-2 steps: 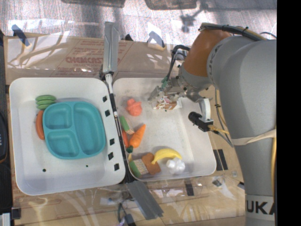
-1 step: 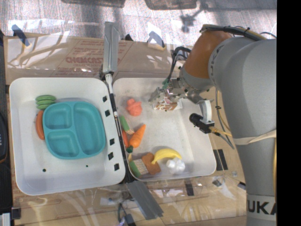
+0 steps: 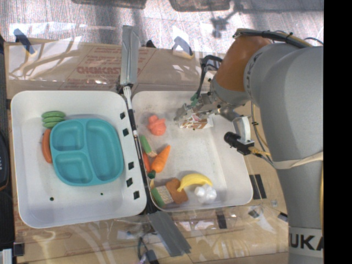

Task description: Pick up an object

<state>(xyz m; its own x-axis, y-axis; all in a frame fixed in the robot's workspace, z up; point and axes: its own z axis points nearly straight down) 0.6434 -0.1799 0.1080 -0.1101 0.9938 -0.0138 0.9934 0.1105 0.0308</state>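
The table (image 3: pixel 71 70), brown with printed lettering, carries two shallow white bins side by side: left bin (image 3: pixel 22 164), right bin (image 3: pixel 234 172).

teal tray (image 3: pixel 85 150) | yellow banana (image 3: pixel 194 181) | orange carrot (image 3: pixel 161 158) | white bins (image 3: pixel 27 202)

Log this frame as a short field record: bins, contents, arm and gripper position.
left bin: teal divided tray, green pea pod at its upper left, an orange carrot along its left side
right bin: orange-red toy, carrot, banana, white piece, brown block, green items by the divider
arm: reaches in from the right
gripper: low over upper part of right bin
grasp: cannot tell
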